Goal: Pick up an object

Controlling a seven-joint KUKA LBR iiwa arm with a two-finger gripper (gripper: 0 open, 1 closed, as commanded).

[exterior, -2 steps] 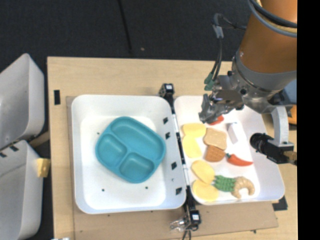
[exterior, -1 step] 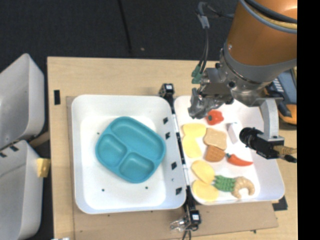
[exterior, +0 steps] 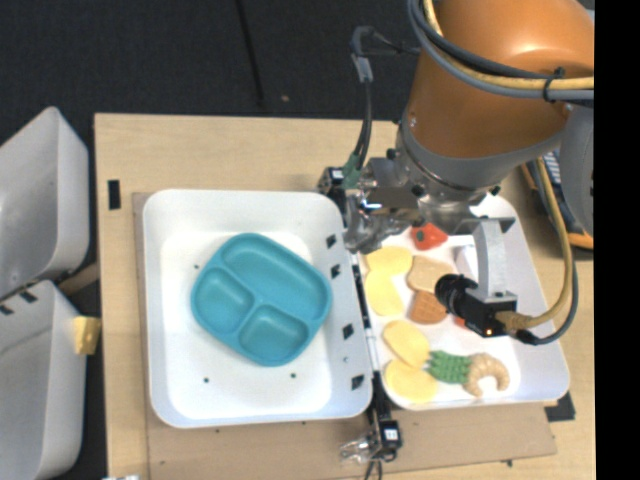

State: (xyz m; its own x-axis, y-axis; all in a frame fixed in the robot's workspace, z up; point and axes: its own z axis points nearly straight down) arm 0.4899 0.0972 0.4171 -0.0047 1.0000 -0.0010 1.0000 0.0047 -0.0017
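The pieces I could pick lie in the right bin (exterior: 545, 373): several pale yellow rounds (exterior: 388, 268) in a column along its left side, a tan slice like toast (exterior: 432, 273) with a browner piece (exterior: 427, 309) just below it, a small red piece (exterior: 431, 236) near the bin's far end, and at the near end a green ridged piece (exterior: 450, 367) touching a beige curled one (exterior: 490, 373). All of them rest on the bin floor, and none of them is lifted, so I judge the task as not yet done: the pick itself is what is left. My gripper (exterior: 365, 230) hangs low over the far left corner of this bin, close to the topmost yellow round and the divider between the bins; the wrist and its hardware crowd it so much that I cannot tell whether it is released or clenched, and I see nothing held in it. A black fitting with an orange-red end (exterior: 470, 306) juts out beside the toast. In the left bin (exterior: 170, 368) a blue divided plate (exterior: 262, 297) lies alone, tilted askew. Both bins sit on the wooden tabletop (exterior: 200, 148). I can read no brand, label or writing on any item, bin or on my arm (exterior: 495, 68).
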